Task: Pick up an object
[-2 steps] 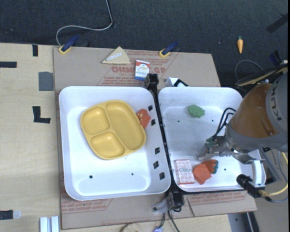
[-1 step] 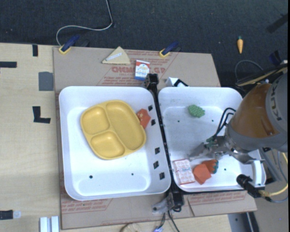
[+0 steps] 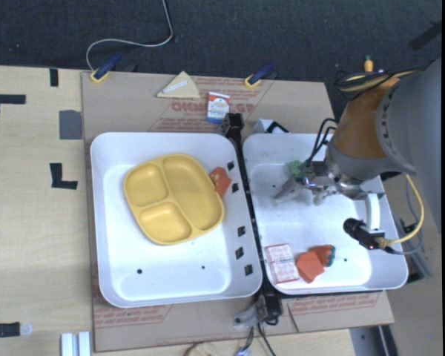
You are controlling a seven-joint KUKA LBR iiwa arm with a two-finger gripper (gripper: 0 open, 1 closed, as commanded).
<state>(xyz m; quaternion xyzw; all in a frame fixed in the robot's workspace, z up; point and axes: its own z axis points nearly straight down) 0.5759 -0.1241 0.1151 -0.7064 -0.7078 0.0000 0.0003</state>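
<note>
Camera view: my gripper (image 3: pixel 300 186) sits low in the right bin (image 3: pixel 360 279), upper middle; can't tell its state. Nearest target, orange block (image 3: pixel 309 265), lower middle of frame, touching a small packet (image 3: pixel 280 262). Looks light, rigid; I'd pinch its short sides.

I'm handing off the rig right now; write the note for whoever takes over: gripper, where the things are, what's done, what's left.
Gripper: low in the right bin, upper part; nothing visible between its fingers, and I can't tell whether they are open or shut.
Right bin, near edge: small printed packet with an orange object beside it.
Left bin: yellow divided plate, small red-orange item at its right rim.
Done: no pick visible.
Left: grasp and lift one object.
</note>
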